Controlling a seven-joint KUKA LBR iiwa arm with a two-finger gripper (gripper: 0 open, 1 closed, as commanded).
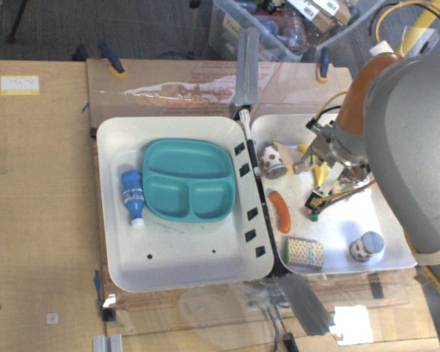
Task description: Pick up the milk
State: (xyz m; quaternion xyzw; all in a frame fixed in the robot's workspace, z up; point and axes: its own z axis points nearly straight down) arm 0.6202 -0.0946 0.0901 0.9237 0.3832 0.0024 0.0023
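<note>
Beside the claw [324,176], perhaps a banana [319,171].

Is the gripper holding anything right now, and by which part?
Cannot be told. The gripper is low in the right white bin, over a small yellow item; no grasp is visible.

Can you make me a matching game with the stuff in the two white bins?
Things:
1. blue bottle
2. teal divided plate
3. orange hot dog
4. patterned box

Places:
A. middle of the left bin
B. front edge of the right bin
C. far left side of the left bin, beside the plate
D. right bin, just beside the divider between the bins

Pairs: 1-C, 2-A, 3-D, 4-B
</note>
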